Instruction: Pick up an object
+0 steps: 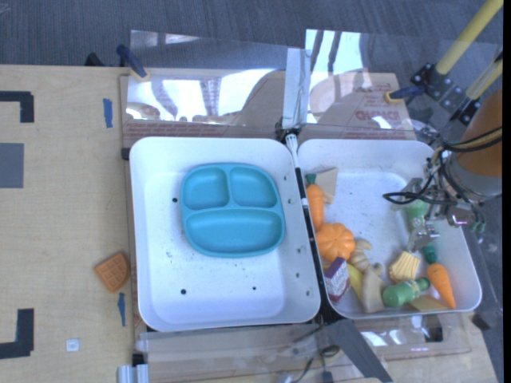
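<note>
The pincer (423, 231) hangs low in the right white bin (363, 166) among toy food; whether it grips anything I cannot tell. Just below lies a small yellow plastic corn cob (405, 266), probably light, stiff and slippery; best pinched across its middle.

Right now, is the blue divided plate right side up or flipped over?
Right side up. The blue divided plate lies flat in the left bin, its three compartments facing up, with nothing in them.
</note>
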Robot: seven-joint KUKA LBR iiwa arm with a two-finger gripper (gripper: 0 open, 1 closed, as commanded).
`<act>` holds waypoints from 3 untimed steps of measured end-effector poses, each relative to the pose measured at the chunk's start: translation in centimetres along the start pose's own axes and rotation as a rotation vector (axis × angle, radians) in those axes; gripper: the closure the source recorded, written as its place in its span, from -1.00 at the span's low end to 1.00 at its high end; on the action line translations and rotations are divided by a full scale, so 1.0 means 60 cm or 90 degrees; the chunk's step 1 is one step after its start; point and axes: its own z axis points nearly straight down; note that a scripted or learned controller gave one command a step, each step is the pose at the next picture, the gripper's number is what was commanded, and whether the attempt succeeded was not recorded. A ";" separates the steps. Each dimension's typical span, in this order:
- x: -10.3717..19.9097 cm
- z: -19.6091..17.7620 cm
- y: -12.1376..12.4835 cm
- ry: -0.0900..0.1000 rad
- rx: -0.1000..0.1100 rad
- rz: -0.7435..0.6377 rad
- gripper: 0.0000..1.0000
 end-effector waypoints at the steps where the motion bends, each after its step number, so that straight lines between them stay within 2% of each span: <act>1: 0.002 0.000 0.001 0.000 0.000 -0.032 -1.00; 2: 0.002 0.000 0.001 -0.001 0.000 -0.017 -1.00; 3: -0.094 0.003 0.002 -0.001 0.000 -0.069 -1.00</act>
